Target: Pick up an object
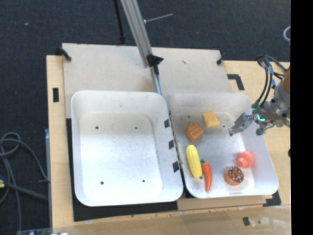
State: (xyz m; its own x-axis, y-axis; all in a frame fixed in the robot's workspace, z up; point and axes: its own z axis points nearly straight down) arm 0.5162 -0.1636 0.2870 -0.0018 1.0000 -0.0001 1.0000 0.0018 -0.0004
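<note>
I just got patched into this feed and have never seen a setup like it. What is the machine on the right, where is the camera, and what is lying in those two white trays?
The camera is fixed above a bench, looking down at a slant. The machine reaching in from the right is a robot arm; its gripper hangs over the right bin, above bare floor, with nothing seen between its fingers. That bin holds toy food: a yellow block, a waffle-like orange piece, a corn cob, a carrot, a chocolate doughnut and a reddish-orange piece. The left bin lies beside it.
</note>
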